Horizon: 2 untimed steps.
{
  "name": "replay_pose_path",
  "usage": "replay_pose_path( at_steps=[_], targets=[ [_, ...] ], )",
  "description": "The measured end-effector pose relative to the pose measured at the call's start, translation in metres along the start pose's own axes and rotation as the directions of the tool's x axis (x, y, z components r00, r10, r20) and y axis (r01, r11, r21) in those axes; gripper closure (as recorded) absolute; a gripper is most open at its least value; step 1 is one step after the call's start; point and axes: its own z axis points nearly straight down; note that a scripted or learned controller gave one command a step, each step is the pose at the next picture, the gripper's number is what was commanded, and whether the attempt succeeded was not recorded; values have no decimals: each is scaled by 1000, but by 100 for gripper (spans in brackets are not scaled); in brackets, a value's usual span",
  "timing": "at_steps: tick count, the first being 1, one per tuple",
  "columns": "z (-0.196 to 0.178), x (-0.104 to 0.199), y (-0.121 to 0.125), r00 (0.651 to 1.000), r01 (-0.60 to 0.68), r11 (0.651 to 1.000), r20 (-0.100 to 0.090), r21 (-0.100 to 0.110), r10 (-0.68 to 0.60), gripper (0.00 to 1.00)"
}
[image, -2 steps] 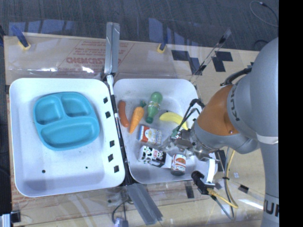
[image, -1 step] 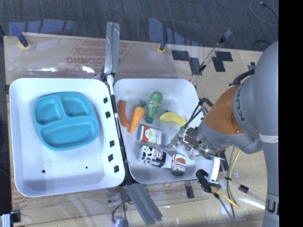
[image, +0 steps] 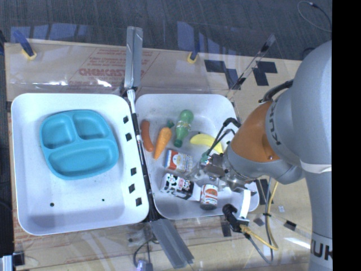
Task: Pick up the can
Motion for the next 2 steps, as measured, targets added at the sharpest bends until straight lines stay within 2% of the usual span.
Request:
replay_pose_path(
  at_steps=[1,2],
  targets=[
    [-8,0,0,1000,4,1000,-1,4,-4,100],
    [-8,0,0,1000,5,1000,-1,4,-5,0]
  ],
)
